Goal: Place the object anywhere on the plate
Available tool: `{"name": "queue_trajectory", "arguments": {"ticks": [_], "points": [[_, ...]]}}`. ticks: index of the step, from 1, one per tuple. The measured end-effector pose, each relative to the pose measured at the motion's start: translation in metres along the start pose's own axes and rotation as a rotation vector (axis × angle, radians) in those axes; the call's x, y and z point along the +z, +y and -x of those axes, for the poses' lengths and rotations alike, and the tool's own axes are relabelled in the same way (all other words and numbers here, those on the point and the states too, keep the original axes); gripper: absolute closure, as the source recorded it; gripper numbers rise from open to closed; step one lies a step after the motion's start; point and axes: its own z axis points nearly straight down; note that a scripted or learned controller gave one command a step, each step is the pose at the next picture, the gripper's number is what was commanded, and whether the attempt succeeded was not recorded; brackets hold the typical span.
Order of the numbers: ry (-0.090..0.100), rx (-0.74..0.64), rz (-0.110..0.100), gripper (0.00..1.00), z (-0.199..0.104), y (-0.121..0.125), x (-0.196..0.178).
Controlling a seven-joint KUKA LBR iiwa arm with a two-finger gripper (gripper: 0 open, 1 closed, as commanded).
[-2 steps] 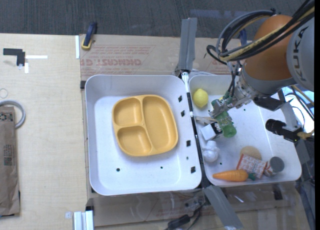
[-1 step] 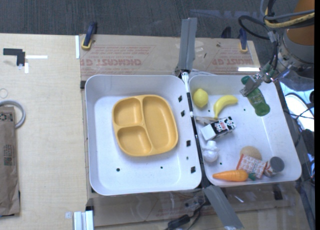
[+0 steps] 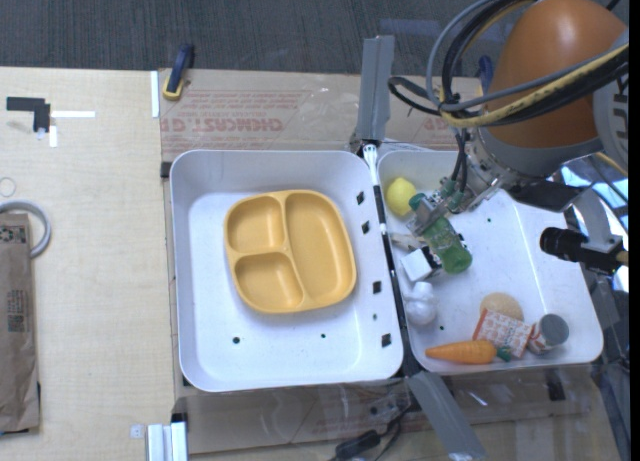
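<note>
The step in hand looks like the pick in the right-hand shallow white bin (image 3: 575, 284): the jaws (image 3: 438, 217) need to settle squarely over one object and close on its middle before lifting, since the things lie crowded. Whether they are open or closed, I cannot tell. A green plastic bottle-shaped object (image 3: 450, 249) lies just below them, touching or nearly so, with a round yellow lemon-like fruit (image 3: 400, 194) just to the camera's left. The yellow three-compartment plastic plate (image 3: 290, 249) waits in the left-hand white bin (image 3: 200, 269), well apart
</note>
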Motion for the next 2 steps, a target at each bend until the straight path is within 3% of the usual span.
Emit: {"name": "queue_trajectory", "arguments": {"ticks": [1, 2], "points": [[0.000, 0.260, 0.000, 1.00, 0.010, -0.011, 0.009], [-0.001, 0.471, 0.000, 1.00, 0.039, -0.019, 0.003]]}}
